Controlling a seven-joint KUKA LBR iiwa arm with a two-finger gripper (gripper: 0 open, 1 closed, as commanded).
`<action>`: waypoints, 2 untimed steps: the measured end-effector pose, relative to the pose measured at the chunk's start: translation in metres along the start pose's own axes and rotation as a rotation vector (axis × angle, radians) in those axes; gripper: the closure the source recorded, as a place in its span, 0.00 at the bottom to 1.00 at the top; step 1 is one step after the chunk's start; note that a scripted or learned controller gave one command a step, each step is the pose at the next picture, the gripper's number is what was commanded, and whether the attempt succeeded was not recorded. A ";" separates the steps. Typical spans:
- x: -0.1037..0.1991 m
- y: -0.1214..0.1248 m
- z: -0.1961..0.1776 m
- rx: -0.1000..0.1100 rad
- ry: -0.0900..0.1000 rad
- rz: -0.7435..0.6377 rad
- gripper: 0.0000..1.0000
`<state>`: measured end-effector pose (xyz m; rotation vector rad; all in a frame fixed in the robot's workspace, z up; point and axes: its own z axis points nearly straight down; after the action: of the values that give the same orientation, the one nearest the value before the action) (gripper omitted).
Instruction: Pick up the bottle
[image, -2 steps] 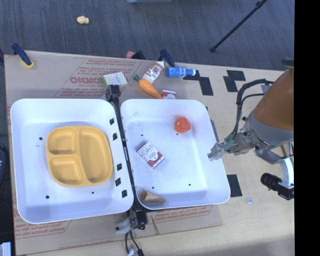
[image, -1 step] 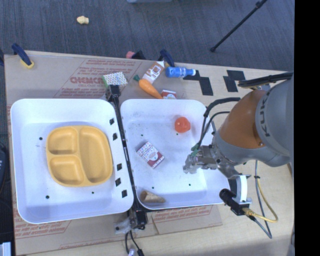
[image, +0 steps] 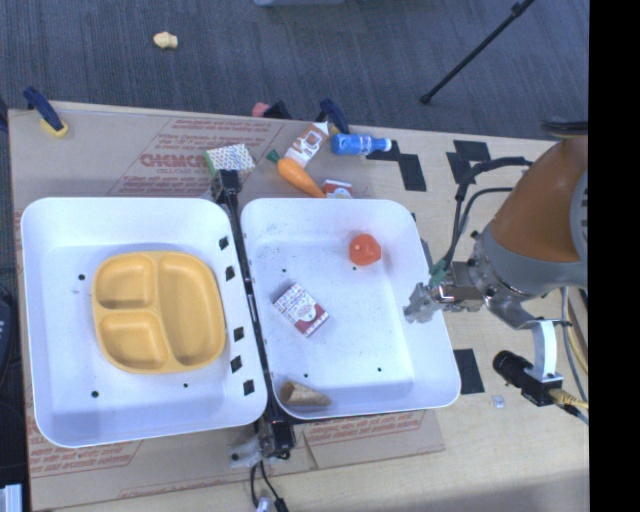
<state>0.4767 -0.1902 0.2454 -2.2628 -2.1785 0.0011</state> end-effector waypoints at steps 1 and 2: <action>0.015 -0.001 0.061 0.003 0.002 -0.109 1.00; 0.008 -0.001 0.074 0.004 0.003 -0.125 1.00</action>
<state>0.4759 -0.1818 0.1718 -2.1190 -2.3119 0.0027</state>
